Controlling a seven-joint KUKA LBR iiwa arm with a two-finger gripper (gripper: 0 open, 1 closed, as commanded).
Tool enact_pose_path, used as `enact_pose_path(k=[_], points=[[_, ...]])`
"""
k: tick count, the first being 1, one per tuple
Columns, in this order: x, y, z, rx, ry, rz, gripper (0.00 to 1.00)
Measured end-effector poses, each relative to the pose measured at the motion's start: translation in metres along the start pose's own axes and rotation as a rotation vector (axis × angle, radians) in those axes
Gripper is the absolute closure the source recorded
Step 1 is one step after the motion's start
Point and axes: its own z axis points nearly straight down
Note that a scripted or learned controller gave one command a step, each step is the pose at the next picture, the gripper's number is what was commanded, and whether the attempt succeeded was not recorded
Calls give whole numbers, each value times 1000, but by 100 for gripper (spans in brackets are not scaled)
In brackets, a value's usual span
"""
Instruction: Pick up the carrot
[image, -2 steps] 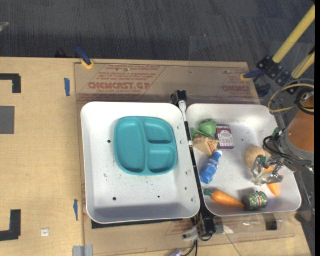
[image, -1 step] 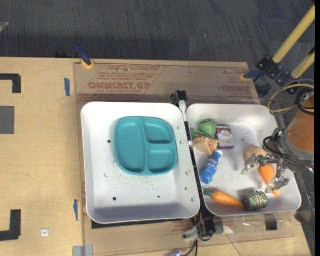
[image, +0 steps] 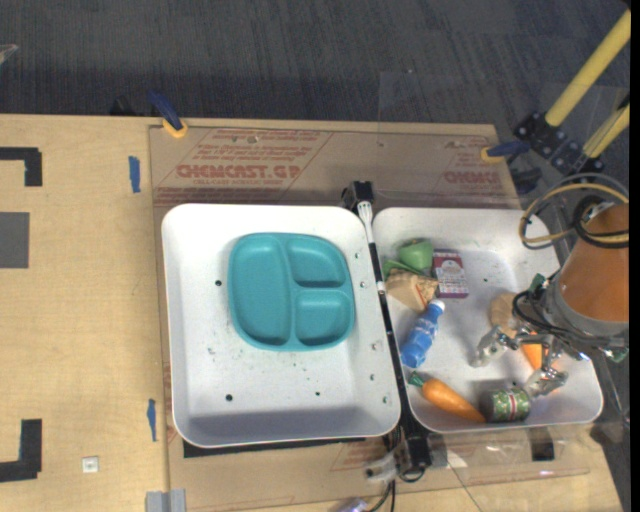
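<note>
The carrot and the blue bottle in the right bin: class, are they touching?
Apart. The camera view shows the carrot lying below the blue bottle, with a strip of white bin floor visible between the bottle's lower end and the carrot's green top.

floor (image: 300, 50): dark grey carpet | bench (image: 80, 300): light wood, black tape marks

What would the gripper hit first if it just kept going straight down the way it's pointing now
Likely the bare floor of the right bin, hedged since depth is unclear. The gripper points down between the carrot and the green can, with something orange between its fingers; it could clip the can.
</note>
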Motion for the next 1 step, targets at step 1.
enact_pose_path(k=[1], points=[[-6,-2,-12,8,-11,-1,100]])
